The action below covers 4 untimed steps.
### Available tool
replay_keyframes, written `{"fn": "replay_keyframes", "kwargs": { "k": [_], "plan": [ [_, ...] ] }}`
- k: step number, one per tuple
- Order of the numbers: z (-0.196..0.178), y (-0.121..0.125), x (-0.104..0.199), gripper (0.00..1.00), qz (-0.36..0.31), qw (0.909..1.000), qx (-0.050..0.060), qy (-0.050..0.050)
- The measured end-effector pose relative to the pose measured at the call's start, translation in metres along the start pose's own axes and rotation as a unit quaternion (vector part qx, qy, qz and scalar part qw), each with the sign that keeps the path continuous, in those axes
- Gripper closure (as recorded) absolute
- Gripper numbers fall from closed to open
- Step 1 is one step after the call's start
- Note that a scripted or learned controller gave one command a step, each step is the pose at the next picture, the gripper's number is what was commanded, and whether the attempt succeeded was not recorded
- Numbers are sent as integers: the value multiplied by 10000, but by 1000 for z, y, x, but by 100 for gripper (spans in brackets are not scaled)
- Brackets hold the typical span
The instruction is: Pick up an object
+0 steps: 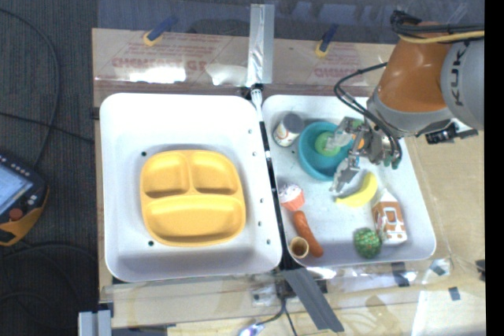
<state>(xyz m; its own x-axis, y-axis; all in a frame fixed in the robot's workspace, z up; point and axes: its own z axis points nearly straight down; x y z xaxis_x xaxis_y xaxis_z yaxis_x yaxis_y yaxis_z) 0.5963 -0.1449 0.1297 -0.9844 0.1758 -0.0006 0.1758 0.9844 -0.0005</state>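
Reaching in from the right, the arm [425,83] holds its gripper [349,161] low over the right bin [417,248], above the place where a teal bowl [315,157] and a yellow banana-like piece [361,191] lie close together. As far as I can judge, the task is only at its beginning: nothing is lifted, and no object sits between the fingers. All the things lie on the bin floor.

The metal fingers [345,173] point down and to the left, and they appear a little spread, with the tips just at the edge of the yellow piece and beside the rim of the bowl. They seem to touch or nearly touch the yellow piece, but I cannot tell this for sure. I think the yellow piece is the most probable target, or perhaps the bowl's rim.

Other candidates lie in the same bin: an orange carrot-like toy [303,228] near the left wall, a small white object with a red top [290,193] above it, a green round toy [366,241] near the front, an orange and white small box [390,220] beside it, and a grey and cream object [287,128] at the back. The left bin [118,130] holds a yellow divided tray [191,195], well apart from the gripper.

What is left is to close on one thing and raise it.
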Motion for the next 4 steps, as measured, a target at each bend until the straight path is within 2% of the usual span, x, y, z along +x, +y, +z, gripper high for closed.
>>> {"fn": "replay_keyframes", "kwargs": {
  "k": [1,2,3,4],
  "plan": [
    [42,34,-36,0,-813,9967,9,21],
    [39,9,14,0,-448,9990,-9,-74],
    [39,49,-11,0,735,9973,-8,-82],
    [39,19,32,0,1114,9937,-12,-92]
  ]
}}
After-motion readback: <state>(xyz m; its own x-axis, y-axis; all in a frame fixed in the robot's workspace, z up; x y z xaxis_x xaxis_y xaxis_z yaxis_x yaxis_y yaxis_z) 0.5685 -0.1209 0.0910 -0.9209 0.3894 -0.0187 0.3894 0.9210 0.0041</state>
